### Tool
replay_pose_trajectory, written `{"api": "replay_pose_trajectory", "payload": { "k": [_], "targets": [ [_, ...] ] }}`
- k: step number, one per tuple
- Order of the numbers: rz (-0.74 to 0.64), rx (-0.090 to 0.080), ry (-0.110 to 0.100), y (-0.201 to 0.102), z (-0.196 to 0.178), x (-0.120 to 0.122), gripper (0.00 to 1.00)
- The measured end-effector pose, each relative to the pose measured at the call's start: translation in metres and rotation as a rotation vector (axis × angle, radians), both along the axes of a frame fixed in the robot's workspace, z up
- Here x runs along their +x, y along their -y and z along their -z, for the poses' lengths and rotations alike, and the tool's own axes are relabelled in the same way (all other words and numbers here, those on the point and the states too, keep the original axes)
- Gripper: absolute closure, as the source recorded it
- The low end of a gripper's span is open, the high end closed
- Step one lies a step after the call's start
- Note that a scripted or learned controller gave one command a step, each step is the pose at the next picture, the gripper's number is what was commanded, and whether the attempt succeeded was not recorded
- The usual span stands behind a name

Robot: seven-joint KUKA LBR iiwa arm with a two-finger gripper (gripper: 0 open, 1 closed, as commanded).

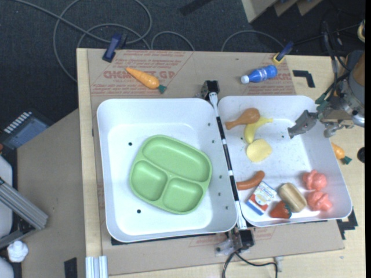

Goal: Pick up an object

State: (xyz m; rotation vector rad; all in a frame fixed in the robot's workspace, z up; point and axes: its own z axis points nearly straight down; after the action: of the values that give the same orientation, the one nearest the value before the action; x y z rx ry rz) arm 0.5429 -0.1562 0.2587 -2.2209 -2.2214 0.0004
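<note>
1. Cable connector [240, 239] at the bench's near edge, below the seam between the bins.
2. Right bin [301, 106], near corner: carton [262, 197], strawberry [280, 210], bread roll [292, 197] and two pink pieces [316, 189], all well below the jaws.
3. Sausage [250, 181], long axis slanting, its upper end pointing toward the jaws.
4. Yellow lemon-like piece [258, 150], left of and below the jaws; banana [254, 130] just above it.
5. Drumstick [245, 118], left of the jaws, thick end toward them, thin end toward the bin seam.
6. Gripper [314, 124] over the right bin's far right part; its jaws stand apart, nothing between them.
7. Left bin [110, 120] holds a green divided plate [170, 174], far left of the jaws.
8. Bench board [87, 126]: carrot [145, 78], blue bottle [259, 75]. Dark carpet [35, 51] with cables beyond.
</note>
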Motion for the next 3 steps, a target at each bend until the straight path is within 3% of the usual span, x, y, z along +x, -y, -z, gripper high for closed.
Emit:
{"api": "replay_pose_trajectory", "payload": {
  "k": [1,2,3],
  "targets": [
    [-0.001,0.001,-0.001,-0.048,0.097,0.002,0.0],
    [0.0,0.0,0.001,-0.055,0.175,0.072,0.0],
    [0.0,-0.002,0.004,-0.055,0.164,0.072,1.0]
  ]
}}
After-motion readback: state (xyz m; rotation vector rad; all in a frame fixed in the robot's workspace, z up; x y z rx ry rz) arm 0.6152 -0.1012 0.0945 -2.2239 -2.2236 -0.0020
